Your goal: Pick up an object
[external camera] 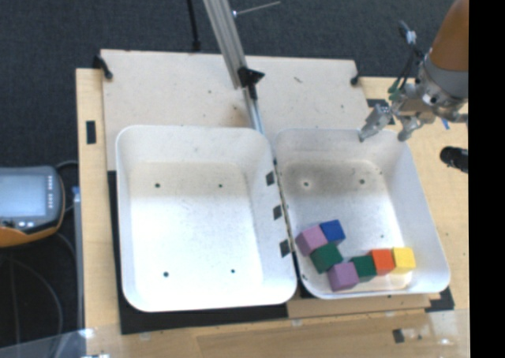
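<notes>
From my remote station I see the gripper (388, 126) at about two o'clock of the picture, hanging over the far right corner of the right bin (418, 191). Its two fingers stand apart, open, and there is nothing between them.

The things to pick are all in this same bin, but at the opposite end — near its five o'clock corner, well apart from the gripper. They are small blocks in a tight cluster: a blue block (332, 231) touching a light purple block (312, 238), a dark green block (325, 256) just under them, a second purple block (342, 275), then a smaller green block (364, 266), an orange block (383, 260) and a yellow block (403, 259) in a row along the near wall. The left bin (126, 214) has no blocks that I can see.

What worries me, as a judgement only: the blocks are packed so close that a finger may come down on top of a neighbour instead of in a gap, and push the cluster away. The yellow and orange blocks sit near the sloped wall — there a finger could hit the rim. The blue block, at the outside of the group, seems to me the safest choice.
</notes>
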`<state>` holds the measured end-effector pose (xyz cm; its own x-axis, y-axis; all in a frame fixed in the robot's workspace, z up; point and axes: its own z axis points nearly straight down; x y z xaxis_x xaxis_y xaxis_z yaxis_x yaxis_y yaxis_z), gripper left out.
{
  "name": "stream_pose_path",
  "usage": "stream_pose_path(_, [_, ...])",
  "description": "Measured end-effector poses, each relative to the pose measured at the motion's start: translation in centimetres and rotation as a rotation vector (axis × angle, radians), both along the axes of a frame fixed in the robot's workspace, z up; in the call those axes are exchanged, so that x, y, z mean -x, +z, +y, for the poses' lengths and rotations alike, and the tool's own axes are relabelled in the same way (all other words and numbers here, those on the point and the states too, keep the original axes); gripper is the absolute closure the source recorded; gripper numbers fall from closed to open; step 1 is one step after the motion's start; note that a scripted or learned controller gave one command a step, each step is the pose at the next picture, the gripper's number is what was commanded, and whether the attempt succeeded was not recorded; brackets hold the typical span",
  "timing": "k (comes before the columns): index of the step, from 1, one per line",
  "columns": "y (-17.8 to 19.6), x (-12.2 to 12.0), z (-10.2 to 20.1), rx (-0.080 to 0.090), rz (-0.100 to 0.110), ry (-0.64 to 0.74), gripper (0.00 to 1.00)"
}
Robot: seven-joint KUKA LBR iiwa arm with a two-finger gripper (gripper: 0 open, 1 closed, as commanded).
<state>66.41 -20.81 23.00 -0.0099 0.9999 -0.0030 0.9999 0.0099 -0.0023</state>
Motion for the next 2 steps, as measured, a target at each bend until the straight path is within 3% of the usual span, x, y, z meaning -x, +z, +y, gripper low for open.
stream_pose_path(1, [8.2, 2.7, 3.2, -0.002, -0.012, -0.004, 0.0])
stream_pose_path(2, [27.0, 4.6, 4.2, 0.0, -0.014, -0.005, 0.0])
